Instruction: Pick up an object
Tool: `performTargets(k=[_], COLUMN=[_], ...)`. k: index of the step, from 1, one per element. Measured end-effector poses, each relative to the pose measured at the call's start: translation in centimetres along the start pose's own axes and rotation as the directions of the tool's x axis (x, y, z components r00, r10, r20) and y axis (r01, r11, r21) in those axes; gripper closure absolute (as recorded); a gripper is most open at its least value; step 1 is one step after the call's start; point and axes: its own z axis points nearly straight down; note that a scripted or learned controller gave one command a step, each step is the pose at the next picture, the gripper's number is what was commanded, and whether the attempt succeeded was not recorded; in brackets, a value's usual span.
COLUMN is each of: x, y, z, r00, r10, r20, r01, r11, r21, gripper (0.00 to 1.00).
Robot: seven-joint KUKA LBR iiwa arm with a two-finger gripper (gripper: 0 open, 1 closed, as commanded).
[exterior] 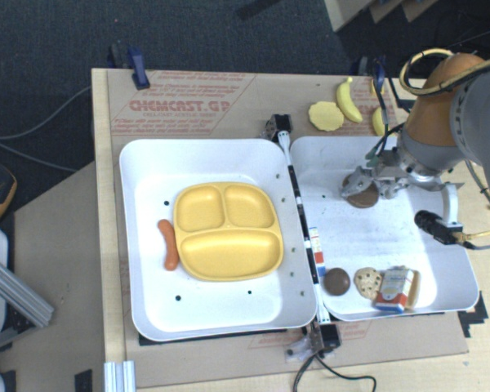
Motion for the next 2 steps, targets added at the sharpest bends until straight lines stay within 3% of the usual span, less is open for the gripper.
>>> performTargets(k=[1, 2], x=[0.2, 9.3], y=[0.3, -4.7], z=[-1.1, -10.6], r00=[1.0, 1.0], r10=[-0.004, -0.012], r20=[0.001, -0.004], r01=[0.004, 0.012], r11=[1.0, 1.0], r21=[-0.006, -0.009], gripper=[1.0, 1.0])
